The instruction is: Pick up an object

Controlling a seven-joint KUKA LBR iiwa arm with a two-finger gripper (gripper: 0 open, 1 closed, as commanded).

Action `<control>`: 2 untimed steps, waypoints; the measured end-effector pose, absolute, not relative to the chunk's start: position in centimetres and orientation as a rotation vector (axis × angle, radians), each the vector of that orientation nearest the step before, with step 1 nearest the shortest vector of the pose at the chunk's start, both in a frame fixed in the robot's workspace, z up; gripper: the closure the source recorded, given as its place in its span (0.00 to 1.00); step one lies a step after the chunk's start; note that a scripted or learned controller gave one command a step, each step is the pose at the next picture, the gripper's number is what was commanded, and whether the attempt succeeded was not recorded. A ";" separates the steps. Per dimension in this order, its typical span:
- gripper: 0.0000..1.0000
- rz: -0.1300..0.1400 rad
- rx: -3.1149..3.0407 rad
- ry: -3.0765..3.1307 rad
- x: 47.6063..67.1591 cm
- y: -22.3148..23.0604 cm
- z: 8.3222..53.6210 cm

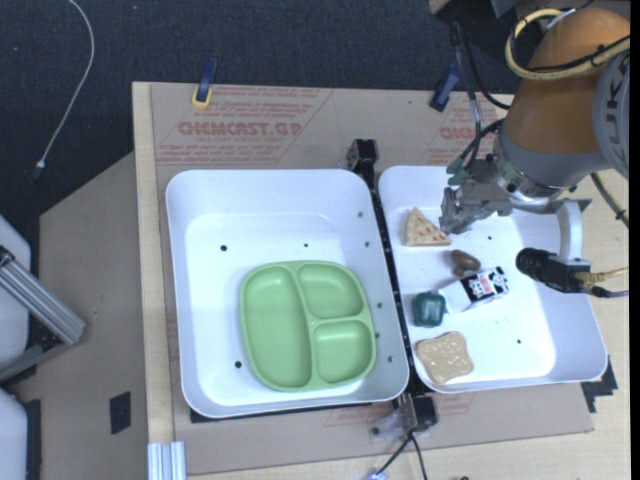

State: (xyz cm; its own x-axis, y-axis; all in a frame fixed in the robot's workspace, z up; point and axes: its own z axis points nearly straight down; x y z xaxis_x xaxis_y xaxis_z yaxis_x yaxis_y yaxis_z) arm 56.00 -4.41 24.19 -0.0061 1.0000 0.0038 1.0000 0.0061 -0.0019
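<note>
Bread slice [443,356] sits nearest; farther back, the gripper [458,211] hovers beside the tortilla wedge [424,229], its state unclear. Centre over the wedge before descending.

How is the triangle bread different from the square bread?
The triangle bread is a pointed wedge lying by the gripper; the square bread is a bigger, rounded slice at the right bin's near edge. Both are tan, flat and in the same bin.
</note>
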 end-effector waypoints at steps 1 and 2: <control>1.00 -0.001 -2.212 -2.226 55.8 0.8 24.3; 1.00 -0.001 -2.211 -2.227 54.6 6.5 24.7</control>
